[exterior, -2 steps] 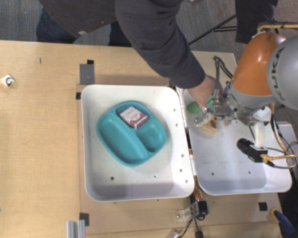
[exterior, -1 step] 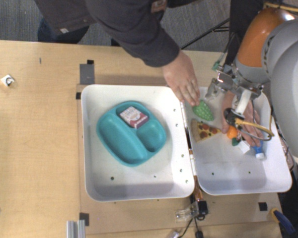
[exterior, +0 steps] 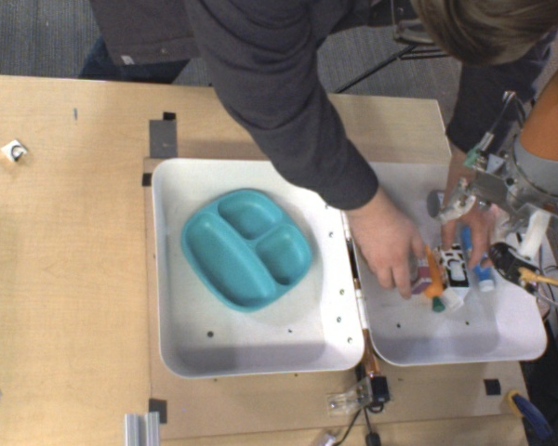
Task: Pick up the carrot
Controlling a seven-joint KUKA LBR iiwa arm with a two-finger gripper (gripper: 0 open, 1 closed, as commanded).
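Right bin [exterior: 446, 347]: carrot [exterior: 434, 275] near-upright, lengthwise.

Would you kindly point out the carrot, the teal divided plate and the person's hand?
carrot [exterior: 434, 272]: camera view, on its orange body in the right bin.
teal divided plate [exterior: 247, 247]: camera view, on the ridge between its compartments.
person's hand [exterior: 388, 244]: camera view, on the back of the hand.

I find no legible text, label, brand, number or sign. A black-and-white item [exterior: 457, 266] in the right bin [exterior: 465, 342] bears markings too small for me to read.
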